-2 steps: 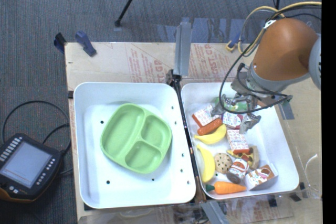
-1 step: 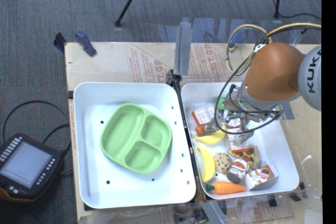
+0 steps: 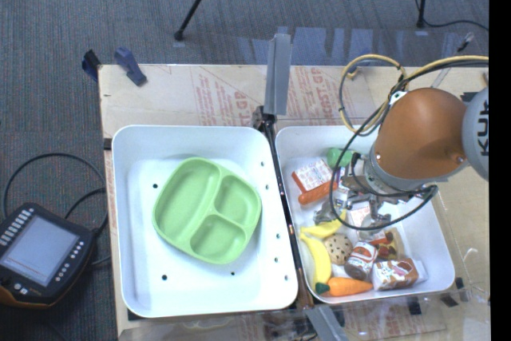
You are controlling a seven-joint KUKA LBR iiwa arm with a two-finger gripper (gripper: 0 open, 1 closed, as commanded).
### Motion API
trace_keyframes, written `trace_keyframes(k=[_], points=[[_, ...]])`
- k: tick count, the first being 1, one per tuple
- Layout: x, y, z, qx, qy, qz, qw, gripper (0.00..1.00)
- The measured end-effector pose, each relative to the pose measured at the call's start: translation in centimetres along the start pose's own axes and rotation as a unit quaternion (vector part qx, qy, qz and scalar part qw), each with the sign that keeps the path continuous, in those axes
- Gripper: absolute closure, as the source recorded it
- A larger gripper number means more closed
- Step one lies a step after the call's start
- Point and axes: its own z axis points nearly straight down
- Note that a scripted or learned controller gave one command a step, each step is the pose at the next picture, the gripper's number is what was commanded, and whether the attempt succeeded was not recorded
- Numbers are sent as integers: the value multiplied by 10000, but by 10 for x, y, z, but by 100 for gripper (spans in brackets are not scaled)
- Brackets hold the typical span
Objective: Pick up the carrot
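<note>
Two bins on bench | carrot (image 3: 346, 287) lies at right bin's (image 3: 444, 247) front edge, beside banana (image 3: 316, 253) | gripper (image 3: 357, 202) low over bin's middle, well apart from carrot; grip state cannot tell | step: approach | next: shift toward front, descend.

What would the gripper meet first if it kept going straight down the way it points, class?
Probably the small packets in the right bin, not the carrot by its front wall; depth is unclear, as the wrist hides the gripper.
</note>
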Motion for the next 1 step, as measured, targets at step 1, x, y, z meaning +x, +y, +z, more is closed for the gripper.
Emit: trace_keyframes(k=[1], points=[[-6, -26, -88, -92, 13, -1085, 9941, 0]])
